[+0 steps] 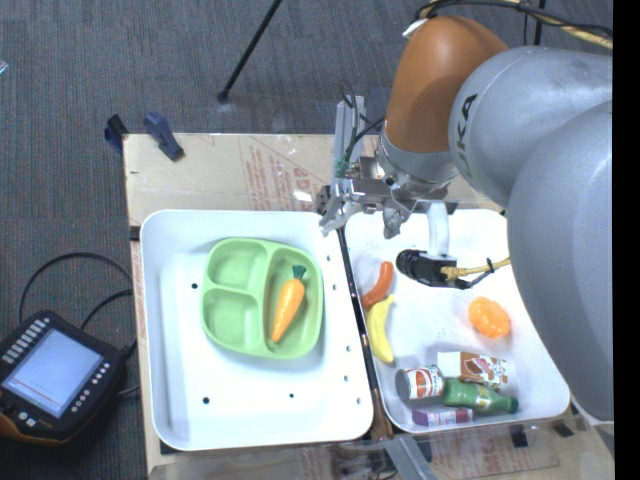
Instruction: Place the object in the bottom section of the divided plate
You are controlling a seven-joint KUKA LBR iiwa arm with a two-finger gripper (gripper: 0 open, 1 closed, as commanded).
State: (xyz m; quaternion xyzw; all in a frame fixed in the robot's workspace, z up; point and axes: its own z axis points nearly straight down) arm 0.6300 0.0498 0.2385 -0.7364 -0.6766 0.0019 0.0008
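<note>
A green divided plate [228, 320] lies in the left bin [175, 388]. It has two smaller sections on its left and one long section on its right. An orange toy carrot [287, 306] with a green top lies in the long right section. My gripper [360, 220] hangs over the seam between the two bins, above and to the right of the plate. Its fingers are spread apart with nothing between them.
The right bin [530, 368] holds a red sausage [377, 283], a banana [381, 330], an orange fruit [489, 317], a can [420, 381], a green bottle [480, 398] and small boxes [478, 367]. A black part on a yellow cable [425, 267] hangs below the wrist.
</note>
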